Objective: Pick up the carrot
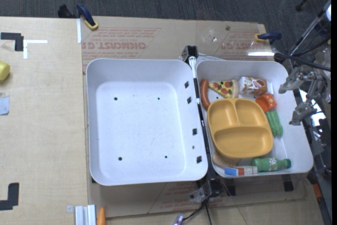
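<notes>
Clutter crowds the right bin (304, 153) in the camera view, and that is why the carrot (266, 102) lies where it does. It appears to be the orange-red piece wedged between the yellow divided plate (239, 129) and the bin's right wall, touching the plate's upper right corner. A green piece (274, 123) runs on from it along the plate's edge and may be its leafy top. A wrapped packet (253, 85) sits just above it, with a pizza slice (223, 88) and a sausage (204, 93) further left. A green bottle (272, 164) lies along the near wall. The left bin (95, 129) holds nothing that matters here. The gripper (293, 101) hangs over the right wall, just beside the carrot. Its two fingers look spread apart with nothing between them, which suits an approach rather than a lift. The narrow gap beside the plate leaves little room, so the grasp probably has to come from above.
</notes>
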### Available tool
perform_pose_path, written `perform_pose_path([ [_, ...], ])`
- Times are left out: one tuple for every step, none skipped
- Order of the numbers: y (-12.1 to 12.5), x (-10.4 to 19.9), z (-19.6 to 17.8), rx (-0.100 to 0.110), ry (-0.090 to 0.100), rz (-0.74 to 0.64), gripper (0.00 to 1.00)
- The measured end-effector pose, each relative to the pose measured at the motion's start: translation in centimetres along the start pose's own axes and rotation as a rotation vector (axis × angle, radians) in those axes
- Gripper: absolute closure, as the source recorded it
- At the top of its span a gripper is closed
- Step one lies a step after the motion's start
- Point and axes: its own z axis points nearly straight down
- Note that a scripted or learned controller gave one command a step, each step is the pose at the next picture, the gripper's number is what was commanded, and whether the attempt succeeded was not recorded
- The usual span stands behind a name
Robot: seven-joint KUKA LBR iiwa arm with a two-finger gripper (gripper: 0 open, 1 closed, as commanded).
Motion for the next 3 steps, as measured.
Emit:
perform_pose_path([
  [-3.0,0.6,13.0,0.0,0.001,0.015,0.0],
  [-3.0,-6.4,12.2,0.0,-0.003,0.094,0.0],
  [-2.9,-7.8,15.3,0.001,-0.004,0.012,0.0],
])
